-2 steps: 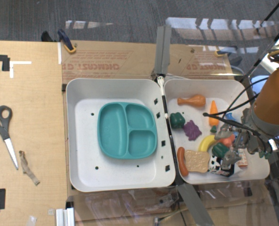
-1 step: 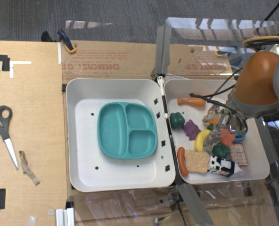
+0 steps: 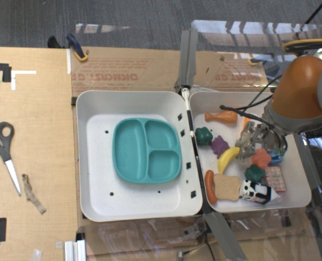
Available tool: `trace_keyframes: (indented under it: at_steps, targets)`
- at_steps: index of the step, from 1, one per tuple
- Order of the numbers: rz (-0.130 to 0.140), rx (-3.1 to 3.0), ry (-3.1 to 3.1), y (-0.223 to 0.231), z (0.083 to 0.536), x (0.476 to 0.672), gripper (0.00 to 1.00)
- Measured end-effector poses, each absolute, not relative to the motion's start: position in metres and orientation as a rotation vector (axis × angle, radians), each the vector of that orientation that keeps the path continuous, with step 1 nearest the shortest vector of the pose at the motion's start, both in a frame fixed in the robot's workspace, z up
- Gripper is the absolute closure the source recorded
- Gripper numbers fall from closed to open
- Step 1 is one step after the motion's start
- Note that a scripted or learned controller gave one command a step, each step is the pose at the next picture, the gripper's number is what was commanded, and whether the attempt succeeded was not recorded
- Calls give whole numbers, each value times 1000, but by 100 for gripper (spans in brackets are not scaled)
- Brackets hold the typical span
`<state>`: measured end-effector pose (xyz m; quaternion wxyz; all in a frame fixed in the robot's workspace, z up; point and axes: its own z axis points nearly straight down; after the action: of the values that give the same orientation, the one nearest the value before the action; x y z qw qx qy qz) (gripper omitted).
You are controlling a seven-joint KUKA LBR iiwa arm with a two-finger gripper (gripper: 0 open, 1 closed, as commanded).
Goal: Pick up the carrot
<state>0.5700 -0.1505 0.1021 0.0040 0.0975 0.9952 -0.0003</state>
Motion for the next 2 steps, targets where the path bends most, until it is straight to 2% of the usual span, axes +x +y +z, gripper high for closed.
trace_keyframes:
  at_steps: [1,2]
  targets:
    - [-1,306,3119,-150,102,570,0]
    - [-2,302,3114,-150,112,572,100]
